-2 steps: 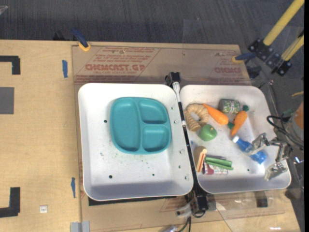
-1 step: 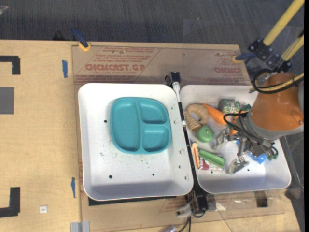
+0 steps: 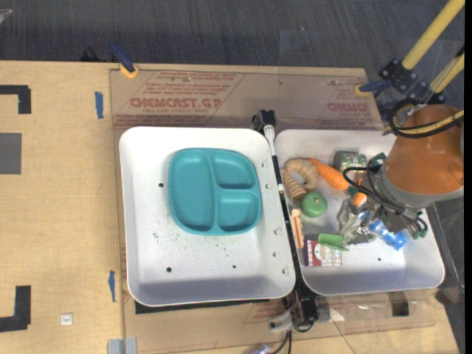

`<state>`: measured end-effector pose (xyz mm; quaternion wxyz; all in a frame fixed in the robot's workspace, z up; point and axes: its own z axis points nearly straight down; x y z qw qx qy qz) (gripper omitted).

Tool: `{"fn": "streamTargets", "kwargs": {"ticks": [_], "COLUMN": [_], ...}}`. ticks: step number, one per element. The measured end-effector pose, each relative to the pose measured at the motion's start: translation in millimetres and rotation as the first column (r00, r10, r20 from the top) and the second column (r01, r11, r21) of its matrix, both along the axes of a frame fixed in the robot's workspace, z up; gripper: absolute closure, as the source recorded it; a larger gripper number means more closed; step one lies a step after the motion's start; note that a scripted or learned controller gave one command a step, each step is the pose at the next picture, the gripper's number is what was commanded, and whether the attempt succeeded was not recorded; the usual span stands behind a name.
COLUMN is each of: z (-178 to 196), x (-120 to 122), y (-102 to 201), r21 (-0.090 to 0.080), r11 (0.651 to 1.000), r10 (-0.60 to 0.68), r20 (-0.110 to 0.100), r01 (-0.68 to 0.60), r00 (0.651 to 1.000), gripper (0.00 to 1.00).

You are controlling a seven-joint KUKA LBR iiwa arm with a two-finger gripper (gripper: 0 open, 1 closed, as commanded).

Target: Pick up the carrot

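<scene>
An orange carrot (image 3: 330, 174) lies slanted in the upper middle of the right bin (image 3: 428, 265), between a tan pretzel-like pastry (image 3: 298, 178) and a small green packet (image 3: 348, 159). My gripper (image 3: 358, 222) hangs low in the bin's centre, down and right of the carrot, apart from it. Its metal fingers point down-left over a green stick-shaped item (image 3: 332, 240). The orange band of the arm (image 3: 428, 157) covers the bin's right part.
The left bin (image 3: 140, 257) holds a teal divided plate (image 3: 214, 190). In the right bin also lie a green round fruit (image 3: 315, 204), a dark red carton (image 3: 323, 253), a blue wrapper (image 3: 389, 235) and a thin orange stick (image 3: 297, 231) along the left wall.
</scene>
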<state>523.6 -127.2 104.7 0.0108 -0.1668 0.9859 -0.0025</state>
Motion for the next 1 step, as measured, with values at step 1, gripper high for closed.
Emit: {"fn": "streamTargets", "kwargs": {"ticks": [1], "z": [97.8], "x": [28.8], "y": [92.0], "r21": [0.003], "r11": [0.989], "r10": [0.151], "r20": [-0.007], "r01": [-0.151], "r00": [0.989], "gripper": [1.0]}}
